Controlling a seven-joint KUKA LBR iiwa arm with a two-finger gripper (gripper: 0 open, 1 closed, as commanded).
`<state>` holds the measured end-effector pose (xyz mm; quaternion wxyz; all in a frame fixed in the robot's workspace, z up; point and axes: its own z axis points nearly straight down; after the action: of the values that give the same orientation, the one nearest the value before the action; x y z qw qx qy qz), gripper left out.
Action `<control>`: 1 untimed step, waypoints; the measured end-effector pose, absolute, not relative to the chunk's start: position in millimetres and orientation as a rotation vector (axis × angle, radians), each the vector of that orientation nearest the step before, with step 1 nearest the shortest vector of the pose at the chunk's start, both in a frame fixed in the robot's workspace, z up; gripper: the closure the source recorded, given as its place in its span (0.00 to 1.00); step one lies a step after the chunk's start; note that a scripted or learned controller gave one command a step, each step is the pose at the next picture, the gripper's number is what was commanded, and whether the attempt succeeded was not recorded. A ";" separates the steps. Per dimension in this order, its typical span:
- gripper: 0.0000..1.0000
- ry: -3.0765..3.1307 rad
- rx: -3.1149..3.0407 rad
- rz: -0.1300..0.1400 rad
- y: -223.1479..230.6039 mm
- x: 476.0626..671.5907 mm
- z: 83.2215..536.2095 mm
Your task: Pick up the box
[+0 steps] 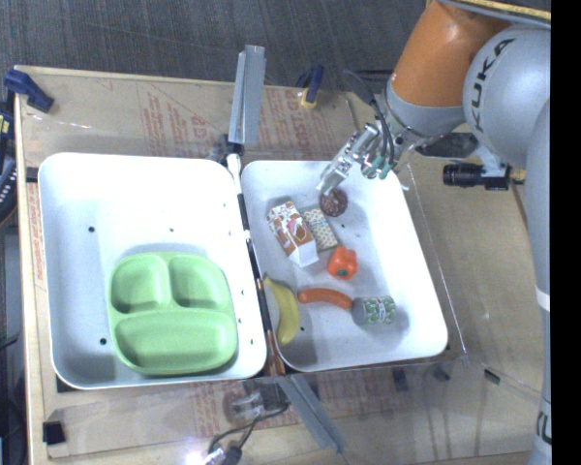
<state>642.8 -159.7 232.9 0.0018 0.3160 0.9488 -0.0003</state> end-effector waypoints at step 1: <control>1.00 3.093 0.557 -0.001 -76.6 628.3 192.0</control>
<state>628.3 -76.6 192.0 -0.0004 0.1773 0.9842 -0.0002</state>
